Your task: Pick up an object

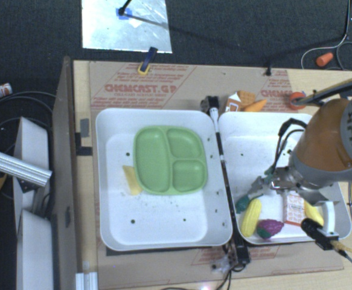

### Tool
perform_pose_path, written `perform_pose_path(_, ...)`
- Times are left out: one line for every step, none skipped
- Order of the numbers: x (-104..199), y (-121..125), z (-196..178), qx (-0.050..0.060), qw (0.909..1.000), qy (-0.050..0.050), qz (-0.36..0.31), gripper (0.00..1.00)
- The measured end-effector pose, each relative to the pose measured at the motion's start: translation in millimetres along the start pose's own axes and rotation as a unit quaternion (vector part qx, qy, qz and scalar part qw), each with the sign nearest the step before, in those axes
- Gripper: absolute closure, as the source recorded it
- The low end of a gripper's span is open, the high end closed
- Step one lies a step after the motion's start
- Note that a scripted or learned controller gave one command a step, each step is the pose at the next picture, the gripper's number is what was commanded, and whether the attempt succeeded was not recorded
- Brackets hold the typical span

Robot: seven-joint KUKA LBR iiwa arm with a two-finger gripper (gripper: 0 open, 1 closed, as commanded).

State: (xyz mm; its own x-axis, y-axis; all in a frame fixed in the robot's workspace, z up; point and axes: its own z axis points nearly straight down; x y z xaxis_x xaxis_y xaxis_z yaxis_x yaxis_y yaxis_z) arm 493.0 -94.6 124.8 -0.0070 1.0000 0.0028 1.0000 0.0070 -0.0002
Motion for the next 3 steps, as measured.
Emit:
perform_pose_path(7, 0, 34, -0.010, 0.9999, -0.003, 0.004, 0.00)
perform_pose_path(-32, 92, -62, -0.010, 0.9999, -0.005, 0.001, 0.00)
perform_pose_path(3, -1, 44, 0.002, 1.0000, 0.000, 0.004, 0.00)
